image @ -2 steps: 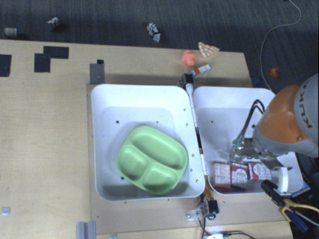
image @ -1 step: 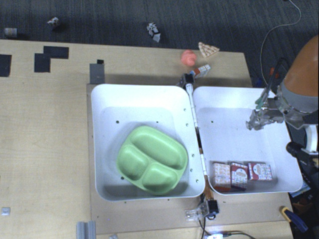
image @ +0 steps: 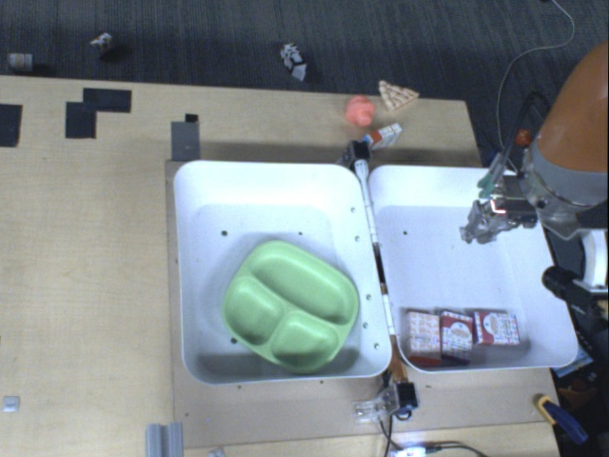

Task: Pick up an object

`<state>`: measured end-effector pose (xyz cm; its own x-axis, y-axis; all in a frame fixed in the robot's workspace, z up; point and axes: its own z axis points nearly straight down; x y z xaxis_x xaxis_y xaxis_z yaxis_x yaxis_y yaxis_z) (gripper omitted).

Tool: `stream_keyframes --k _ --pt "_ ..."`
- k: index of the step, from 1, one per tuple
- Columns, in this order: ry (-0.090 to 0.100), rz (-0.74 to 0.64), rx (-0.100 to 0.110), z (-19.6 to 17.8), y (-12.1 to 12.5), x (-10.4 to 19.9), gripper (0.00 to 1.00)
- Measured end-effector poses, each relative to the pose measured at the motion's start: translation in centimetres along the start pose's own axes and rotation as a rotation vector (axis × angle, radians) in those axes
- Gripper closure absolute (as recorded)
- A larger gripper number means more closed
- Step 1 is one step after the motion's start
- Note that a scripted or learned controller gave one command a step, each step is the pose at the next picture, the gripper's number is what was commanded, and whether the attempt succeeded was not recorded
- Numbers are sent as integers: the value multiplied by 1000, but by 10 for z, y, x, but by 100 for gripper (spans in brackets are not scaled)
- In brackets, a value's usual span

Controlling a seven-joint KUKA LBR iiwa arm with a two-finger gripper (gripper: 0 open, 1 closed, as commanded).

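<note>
Two white bins sit side by side on the counter (image: 86,255). The left bin (image: 195,217) holds a green divided tray (image: 290,303), tilted, lying toward the bin's near edge. The right bin (image: 428,255) holds a row of three small red-and-white cartons (image: 463,331), touching one another, along its near edge.

The arm (image: 576,131) enters from the right, and the hand (image: 487,219) is over the right bin near its right edge, well apart from the cartons. Nothing is seen between its parts; whether they are apart or together cannot be told at this resolution.

On the counter at the bins' far edge lie a pink ball (image: 360,111), a wedge-shaped piece (image: 398,95) just beside it, and a small tube (image: 385,136).
</note>
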<state>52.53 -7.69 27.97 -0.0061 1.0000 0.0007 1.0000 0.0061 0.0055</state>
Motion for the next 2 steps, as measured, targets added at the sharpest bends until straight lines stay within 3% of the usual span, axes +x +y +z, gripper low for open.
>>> stream_keyframes --k 1,2 --pt "-1 1 2 1 0 -1 0" --pt "0 4 8 161 -13 -10 0"
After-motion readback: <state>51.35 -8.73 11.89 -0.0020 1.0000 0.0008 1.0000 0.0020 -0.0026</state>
